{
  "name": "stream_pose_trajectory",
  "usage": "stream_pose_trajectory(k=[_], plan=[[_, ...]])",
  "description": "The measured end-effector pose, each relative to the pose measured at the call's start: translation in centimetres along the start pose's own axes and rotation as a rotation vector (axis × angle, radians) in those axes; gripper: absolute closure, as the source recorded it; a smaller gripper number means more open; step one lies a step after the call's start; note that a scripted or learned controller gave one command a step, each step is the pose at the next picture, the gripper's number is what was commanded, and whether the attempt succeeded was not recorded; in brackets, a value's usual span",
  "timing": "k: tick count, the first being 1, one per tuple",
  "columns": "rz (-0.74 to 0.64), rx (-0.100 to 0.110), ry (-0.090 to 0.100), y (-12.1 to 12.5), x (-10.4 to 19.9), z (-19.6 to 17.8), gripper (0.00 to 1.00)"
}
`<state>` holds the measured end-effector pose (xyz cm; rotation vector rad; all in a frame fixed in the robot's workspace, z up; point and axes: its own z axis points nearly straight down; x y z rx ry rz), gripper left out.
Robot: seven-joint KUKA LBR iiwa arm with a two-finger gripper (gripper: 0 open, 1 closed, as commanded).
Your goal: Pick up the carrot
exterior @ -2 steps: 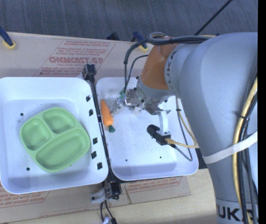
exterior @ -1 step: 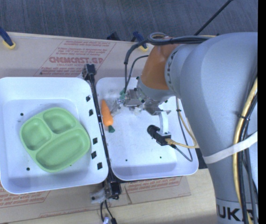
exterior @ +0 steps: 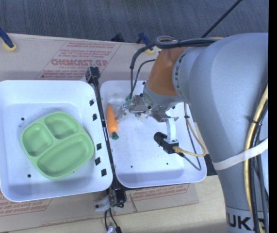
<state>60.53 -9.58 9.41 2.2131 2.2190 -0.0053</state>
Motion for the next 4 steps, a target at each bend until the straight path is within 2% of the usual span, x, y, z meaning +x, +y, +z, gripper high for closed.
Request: stream_pose_trajectory(k=[1,2,3,4], plan=[[-0.002,0.006,0.004,1.6,0.1,0.2,0.0],[-0.002,0.004,0.003,0.9,0.0,0.1,0.0],[-0.001,0.001,0.001,-1.4,0.1,0.1,0.0],[0.0,0.001,0.001,-1.9,0.1,0.0,0.0]])
